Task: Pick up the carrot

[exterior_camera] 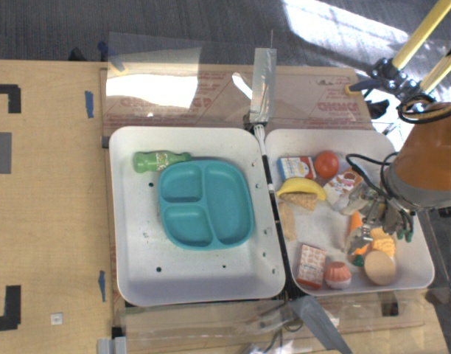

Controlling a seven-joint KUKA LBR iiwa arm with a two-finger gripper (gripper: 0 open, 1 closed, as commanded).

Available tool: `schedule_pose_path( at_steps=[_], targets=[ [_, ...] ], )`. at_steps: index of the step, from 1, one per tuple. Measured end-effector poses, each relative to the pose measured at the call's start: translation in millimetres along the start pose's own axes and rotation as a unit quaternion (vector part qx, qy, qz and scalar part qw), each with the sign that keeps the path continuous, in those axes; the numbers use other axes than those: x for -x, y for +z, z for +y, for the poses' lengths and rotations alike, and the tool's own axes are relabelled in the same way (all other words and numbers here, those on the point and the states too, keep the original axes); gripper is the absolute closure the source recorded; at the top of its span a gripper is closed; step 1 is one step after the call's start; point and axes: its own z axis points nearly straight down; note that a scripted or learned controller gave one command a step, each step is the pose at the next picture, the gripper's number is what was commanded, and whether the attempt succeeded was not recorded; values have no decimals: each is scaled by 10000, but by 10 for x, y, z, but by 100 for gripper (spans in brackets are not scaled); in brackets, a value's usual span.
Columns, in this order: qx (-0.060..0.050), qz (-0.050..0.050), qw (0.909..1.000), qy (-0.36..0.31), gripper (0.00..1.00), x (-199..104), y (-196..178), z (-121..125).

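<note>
Carrot (354, 223) — one, orange and slim — lies in the right bin (424, 271), toward its right side, just under the gripper (379, 223) that hangs above it. Whether the fingers are spread or pressed together cannot be told, since cables and grey metal blur into one another there; nothing shows plainly between them. Just below the gripper sit one yellow piece (382, 243) and one tan egg-shaped piece (379, 267), touching or nearly so, with a small orange-and-green bit (357, 255) to their left. Farther left in the same bin lie one banana (301, 189), one red tomato (326, 164), one blue-and-white packet (295, 168), one red-and-white carton (311, 265) and one pink round item (337, 273). Above the gripper rises the arm's orange band (428, 153).

Across the divider, the left bin (130, 220) holds one teal divided plate (205, 202) with three compartments, and one green bottle (159, 160) lying on its side just beyond the plate's upper left corner. Both bins — two in all — rest side by side on the tabletop (41, 198).
</note>
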Motion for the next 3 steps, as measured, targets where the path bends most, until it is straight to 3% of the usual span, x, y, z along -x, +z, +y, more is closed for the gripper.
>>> schedule_pose_path(
  at_steps=[1,2,3],
  targets=[
    [-2,-44,10000,-7,100,25,-115,8],
    [-3,-15,9782,-2078,100,-221,121,443],
    [5,-21,9465,-3228,100,-189,-1598,702]
  ],
)
